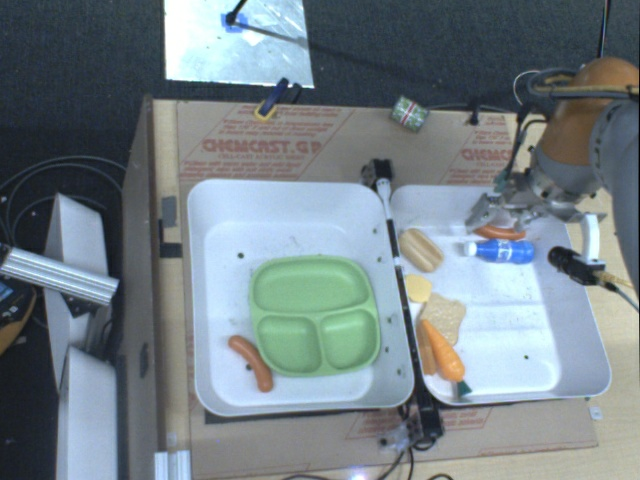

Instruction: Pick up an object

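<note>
Orange-red sausage (499,233) at rear of right bin (580,368), just behind blue bottle (505,253). Gripper (497,211) poised directly above, seemingly aligned for a grasp; finger state not discernible. Bun (421,249) well apart, leaving approach uncluttered.

The grey arm with its orange band (590,118) is cut off by the right edge. Its metal gripper (497,211) hides the far part of an orange sausage-shaped piece (502,233); the finger spacing is too small to judge.
</note>
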`<state>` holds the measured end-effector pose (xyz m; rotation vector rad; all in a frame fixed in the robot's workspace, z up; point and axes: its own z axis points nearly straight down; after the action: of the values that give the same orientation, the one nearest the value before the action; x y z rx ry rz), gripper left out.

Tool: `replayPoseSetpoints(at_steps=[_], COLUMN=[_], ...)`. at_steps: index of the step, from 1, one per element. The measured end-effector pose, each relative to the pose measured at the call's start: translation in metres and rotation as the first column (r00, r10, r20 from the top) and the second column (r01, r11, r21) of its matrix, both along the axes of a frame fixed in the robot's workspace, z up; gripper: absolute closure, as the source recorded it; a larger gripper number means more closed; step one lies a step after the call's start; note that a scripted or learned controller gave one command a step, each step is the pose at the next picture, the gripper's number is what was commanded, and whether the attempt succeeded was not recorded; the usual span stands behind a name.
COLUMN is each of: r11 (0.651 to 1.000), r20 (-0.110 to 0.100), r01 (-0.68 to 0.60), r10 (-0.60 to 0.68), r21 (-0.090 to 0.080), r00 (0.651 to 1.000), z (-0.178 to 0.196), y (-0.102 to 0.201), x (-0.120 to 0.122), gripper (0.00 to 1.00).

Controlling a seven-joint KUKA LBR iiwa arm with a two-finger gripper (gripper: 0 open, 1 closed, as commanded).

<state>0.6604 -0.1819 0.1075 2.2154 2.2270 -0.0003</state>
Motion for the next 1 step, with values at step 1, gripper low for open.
replayPoseSetpoints(at_steps=[1], r11=[1.0], r20=[0.002], r01=[0.0], r10=[0.0], r21=[0.0], r00=[1.0], z=[-0.0225], y=[0.0178], x=[0.0088], gripper=[0.0])
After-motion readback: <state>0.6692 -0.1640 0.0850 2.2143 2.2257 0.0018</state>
